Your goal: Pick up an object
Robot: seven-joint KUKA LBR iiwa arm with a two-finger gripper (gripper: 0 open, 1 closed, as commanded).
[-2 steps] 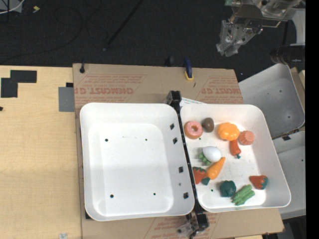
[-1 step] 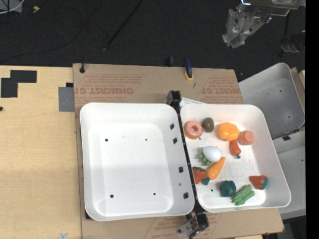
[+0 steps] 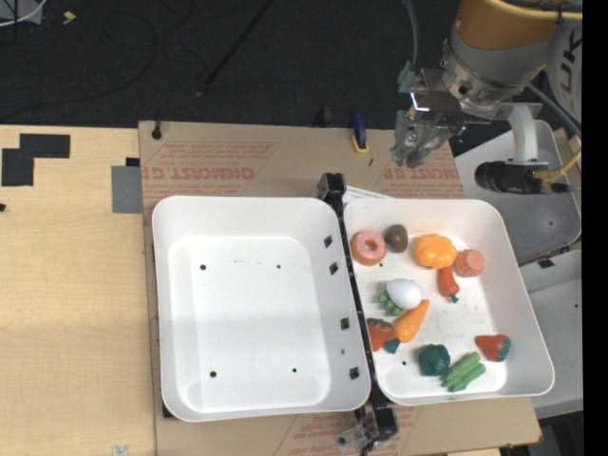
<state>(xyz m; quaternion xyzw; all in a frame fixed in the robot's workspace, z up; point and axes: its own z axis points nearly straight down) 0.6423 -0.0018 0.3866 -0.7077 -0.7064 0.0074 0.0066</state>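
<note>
Crowding in the right bin [image 3: 518,255] risked a glancing grasp; pincer [image 3: 415,148] hovered above, its state unclear.

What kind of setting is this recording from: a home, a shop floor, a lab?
Most likely a robotics lab test bench. Two shallow white bins sit clamped side by side on cardboard, the right bin holds toy food such as a pink donut, and cables trail across the dark floor behind.

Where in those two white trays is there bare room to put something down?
The left tray offers bare floor wall to wall. The right tray is crowded through its middle, from the pink donut to the green beans; only its near-left corner is open.
</note>
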